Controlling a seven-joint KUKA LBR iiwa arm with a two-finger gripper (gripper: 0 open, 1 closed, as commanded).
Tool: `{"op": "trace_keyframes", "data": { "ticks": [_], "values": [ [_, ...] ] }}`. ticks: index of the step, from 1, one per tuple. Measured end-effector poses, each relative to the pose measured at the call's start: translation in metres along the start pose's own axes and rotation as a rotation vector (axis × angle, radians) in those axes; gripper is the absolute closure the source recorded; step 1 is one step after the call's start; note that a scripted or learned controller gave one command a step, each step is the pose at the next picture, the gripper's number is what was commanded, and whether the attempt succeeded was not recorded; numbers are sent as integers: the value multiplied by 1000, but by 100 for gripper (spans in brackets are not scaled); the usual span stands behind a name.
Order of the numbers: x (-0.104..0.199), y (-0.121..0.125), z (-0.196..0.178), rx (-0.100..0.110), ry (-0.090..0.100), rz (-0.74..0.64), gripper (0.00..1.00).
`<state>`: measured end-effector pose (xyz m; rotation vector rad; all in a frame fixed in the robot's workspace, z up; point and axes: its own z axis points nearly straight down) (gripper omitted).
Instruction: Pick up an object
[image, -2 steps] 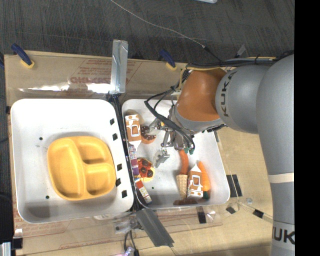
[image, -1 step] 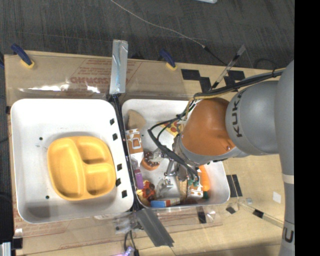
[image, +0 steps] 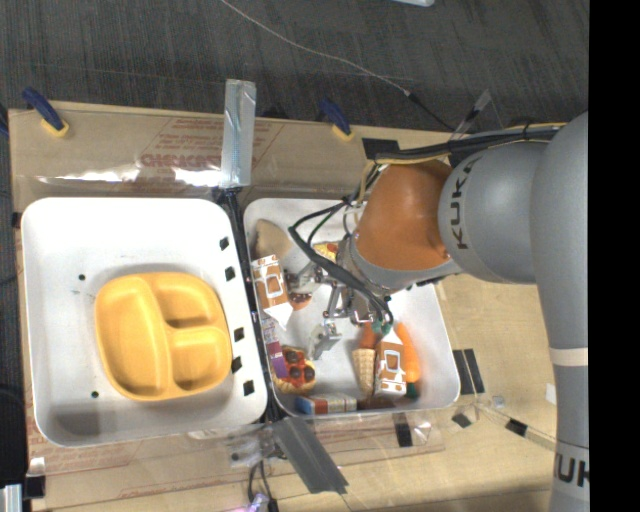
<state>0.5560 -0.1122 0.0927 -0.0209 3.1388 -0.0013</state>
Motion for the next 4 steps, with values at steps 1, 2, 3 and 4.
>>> {"op": "trace_keyframes", "data": {
  "ticks": [1,2,3,4],
  "values": [
    [32,-29,-13,-2,4,-88,0],
    [71,-96,-11,-3,0,-54,0],
    [71,-96,-11,-3,1,-55,0],
    [-62,-84,-4,2,-5,-409,0]
  ]
}}
